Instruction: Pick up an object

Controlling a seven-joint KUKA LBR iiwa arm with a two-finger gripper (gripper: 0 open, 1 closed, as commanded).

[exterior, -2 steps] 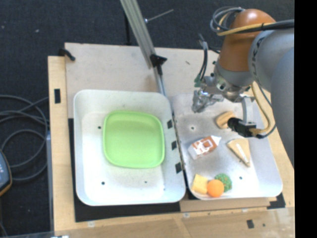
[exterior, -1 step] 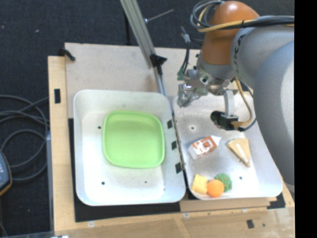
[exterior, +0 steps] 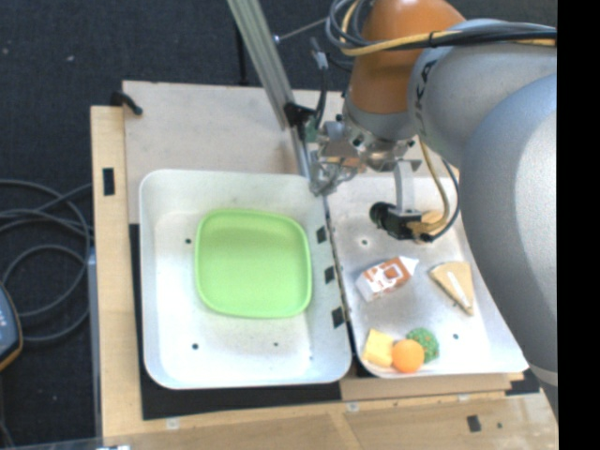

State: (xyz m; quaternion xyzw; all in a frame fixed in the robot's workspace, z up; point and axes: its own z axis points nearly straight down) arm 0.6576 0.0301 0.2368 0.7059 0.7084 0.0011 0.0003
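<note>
gripper (exterior: 323,178) above bins' divider — upper end

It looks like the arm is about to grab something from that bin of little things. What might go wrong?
The orange ball, green piece and yellow block sit bunched in the right bin's corner, so the gripper could nudge neighbours or close on two. The gripper also hangs close to the divider between bins; a descent there might strike the rim.
</note>
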